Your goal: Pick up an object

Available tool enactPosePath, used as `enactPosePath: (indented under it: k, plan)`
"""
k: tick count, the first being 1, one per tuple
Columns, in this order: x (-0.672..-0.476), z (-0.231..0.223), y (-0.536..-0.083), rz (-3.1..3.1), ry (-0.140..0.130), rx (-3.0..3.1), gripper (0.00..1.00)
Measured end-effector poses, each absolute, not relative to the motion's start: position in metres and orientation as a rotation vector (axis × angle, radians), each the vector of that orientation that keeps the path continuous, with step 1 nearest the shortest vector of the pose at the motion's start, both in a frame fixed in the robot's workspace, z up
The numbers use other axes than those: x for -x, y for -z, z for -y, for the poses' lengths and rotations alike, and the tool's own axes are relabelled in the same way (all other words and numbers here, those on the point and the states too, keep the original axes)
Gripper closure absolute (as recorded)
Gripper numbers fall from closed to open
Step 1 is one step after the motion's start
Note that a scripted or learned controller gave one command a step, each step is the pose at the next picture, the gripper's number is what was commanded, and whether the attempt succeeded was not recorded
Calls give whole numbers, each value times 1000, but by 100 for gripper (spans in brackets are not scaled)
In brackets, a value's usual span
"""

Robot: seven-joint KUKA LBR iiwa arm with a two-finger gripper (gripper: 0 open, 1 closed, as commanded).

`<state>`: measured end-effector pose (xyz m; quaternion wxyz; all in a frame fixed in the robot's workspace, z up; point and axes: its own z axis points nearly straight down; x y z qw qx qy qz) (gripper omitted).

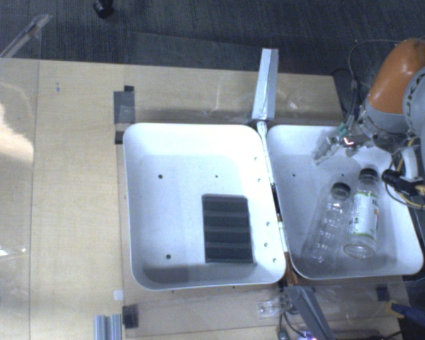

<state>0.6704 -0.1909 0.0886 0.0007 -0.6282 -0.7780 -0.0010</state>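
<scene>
1. Pale wooden bench top bears the workspace; we see dark carpeted floor beyond its far edge.
2. We count two shallow white bins set side by side, touching along their shared edge: the left bin and the right bin.
3. We count one item in the left bin: a dark ribbed rectangular block, lying flat near the bin's lower middle, clear of all walls.
4. We count two clear plastic bottles in the right bin, both lying on their sides with dark caps pointing toward the far edge. The left bottle carries no label that we can see. The right bottle shows a pale label with green marking. The two lie just beside each other, apparently touching along their length.
5. We count one arm, grey with an orange band, entering from the right above the right bin's far right corner.
6. The gripper hangs over the far part of the right bin, near the bottle caps but apart from both bottles. Its tips are small and blurred; we cannot tell whether the pincer stands wide or narrow. We see nothing between its tips.
7. One grey metal bar runs from the bins' junction toward the bench's far edge.
</scene>
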Motion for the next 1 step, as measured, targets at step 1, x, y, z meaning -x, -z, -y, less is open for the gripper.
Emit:
enactPosePath:
  k: [1]
  plan:
    - [-592, 205, -89, 2552, 7, 1847, 0]
